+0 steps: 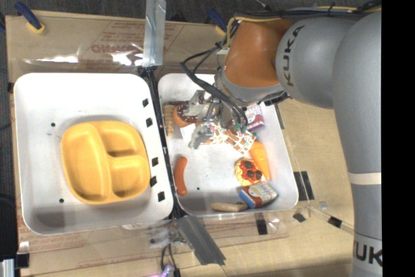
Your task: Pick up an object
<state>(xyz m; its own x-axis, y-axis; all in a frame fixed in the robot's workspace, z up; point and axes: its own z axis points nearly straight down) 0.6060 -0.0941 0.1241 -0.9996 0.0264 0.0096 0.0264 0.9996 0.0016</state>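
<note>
The gripper (206, 119) is reaching down into the far part of the right bin (285, 159) among small toy foods — I cannot tell how it is set. A smooth orange sausage (181, 175) is lying near the left wall, a carrot (260, 159) and a pizza slice (248, 170) at right. A glossy yellow divided plate (104, 160) is sitting in the left bin (32, 100).

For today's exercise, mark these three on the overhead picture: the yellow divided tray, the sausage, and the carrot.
yellow divided tray (104, 160): camera view, on the ridge between its compartments.
sausage (181, 176): camera view, on the middle of its length.
carrot (260, 157): camera view, on its orange body.
</note>
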